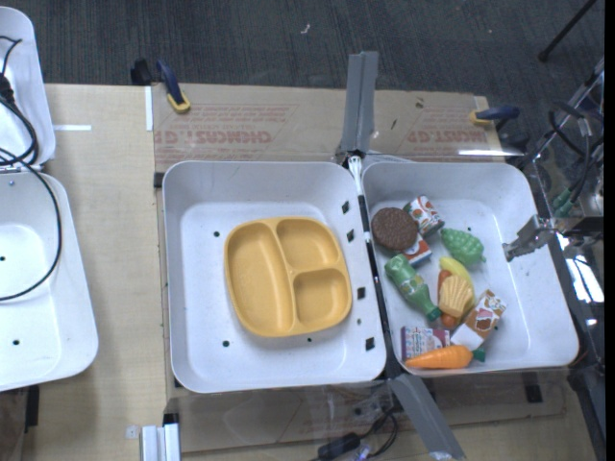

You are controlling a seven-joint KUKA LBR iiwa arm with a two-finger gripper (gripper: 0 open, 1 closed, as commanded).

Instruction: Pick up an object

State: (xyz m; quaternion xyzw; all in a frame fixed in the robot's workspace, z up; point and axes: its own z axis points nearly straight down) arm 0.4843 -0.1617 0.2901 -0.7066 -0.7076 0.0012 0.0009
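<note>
Cardboard (288, 123) on surface: mirrored red print, unreadable. Left bin (183, 257): yellow divided plate (286, 277). Right bin (519, 200): brown cookie (393, 228), green bottle (412, 287), orange carrot (441, 357), small cartons with illegible labels. Gripper (527, 240) at right rim; state of jaws cannot be made out

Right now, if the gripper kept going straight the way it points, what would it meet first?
The gripper points left over the right bin. Going straight on, it would probably meet the green toy first, though its height above the bin is unclear.
</note>
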